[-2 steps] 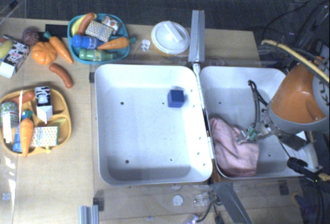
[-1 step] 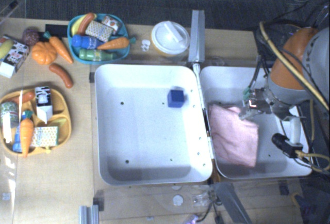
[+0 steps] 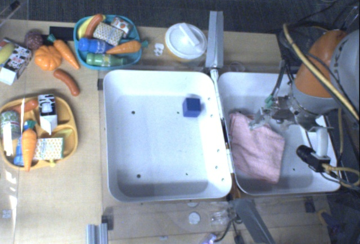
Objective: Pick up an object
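A small blue cube point(image 3: 192, 106) lies in the left white bin point(image 3: 129, 181), toward its upper right. In the right white bin point(image 3: 298, 178) a pink folded cloth point(image 3: 256, 148) covers the left half of the floor. My gripper point(image 3: 269, 116) hangs low over the right bin, at the upper right edge of the pink cloth, with the grey arm and its orange band point(image 3: 318, 77) behind it to the right. Nothing visible is lifted off either bin floor.
Left of the bins stand a blue bowl point(image 3: 107, 40) and a yellow dish point(image 3: 39, 133), both full of toy food, with loose toy vegetables point(image 3: 56, 60) nearby. A white lidded bowl point(image 3: 185, 40) sits behind the bins. Cables point(image 3: 320, 161) trail at the right.
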Available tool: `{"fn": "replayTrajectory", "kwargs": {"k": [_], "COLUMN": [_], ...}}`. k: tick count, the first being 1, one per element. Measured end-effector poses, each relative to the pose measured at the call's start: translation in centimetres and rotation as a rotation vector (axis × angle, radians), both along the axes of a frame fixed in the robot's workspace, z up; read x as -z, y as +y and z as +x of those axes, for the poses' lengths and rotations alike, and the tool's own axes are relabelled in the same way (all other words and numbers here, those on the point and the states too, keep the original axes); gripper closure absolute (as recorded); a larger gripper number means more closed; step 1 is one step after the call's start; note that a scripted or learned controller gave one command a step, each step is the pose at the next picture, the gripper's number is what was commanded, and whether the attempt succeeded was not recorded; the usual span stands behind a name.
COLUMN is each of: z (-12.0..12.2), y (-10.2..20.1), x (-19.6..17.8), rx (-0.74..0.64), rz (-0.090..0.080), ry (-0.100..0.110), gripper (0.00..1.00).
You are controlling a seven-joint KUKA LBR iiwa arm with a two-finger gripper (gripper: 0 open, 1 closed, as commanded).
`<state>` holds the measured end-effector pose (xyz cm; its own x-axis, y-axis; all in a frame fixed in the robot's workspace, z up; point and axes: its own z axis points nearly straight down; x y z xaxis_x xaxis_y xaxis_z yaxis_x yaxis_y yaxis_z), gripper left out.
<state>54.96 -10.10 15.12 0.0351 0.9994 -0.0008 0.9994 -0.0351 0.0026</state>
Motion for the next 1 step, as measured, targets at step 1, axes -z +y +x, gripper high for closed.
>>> {"fn": "replayTrajectory", "kwargs": {"k": [1], "z": [3.08], "y": [1.22], "x": [6.01], "rx": [-0.049], "rz": [-0.001], "ry": [-0.013], "gripper": [0.00]}}
